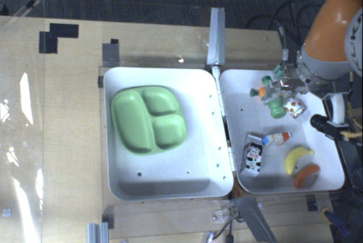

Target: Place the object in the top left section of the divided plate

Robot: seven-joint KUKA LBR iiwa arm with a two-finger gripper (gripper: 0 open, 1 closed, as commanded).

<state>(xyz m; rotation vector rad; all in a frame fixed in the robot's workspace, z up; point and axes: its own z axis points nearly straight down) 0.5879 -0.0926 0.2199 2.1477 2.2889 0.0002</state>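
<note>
While your gripper (282, 88) hangs over the right bin (241, 171), finger state impossible to tell, a green toy (276, 109) sits below it, well apart from the green plate (148, 119).

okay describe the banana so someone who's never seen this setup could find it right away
Look in the right-hand white bin, toward its front right corner. The banana lies there, curved and bright yellow, right above an orange-red rounded piece. It is the only yellow item in that bin.
</note>
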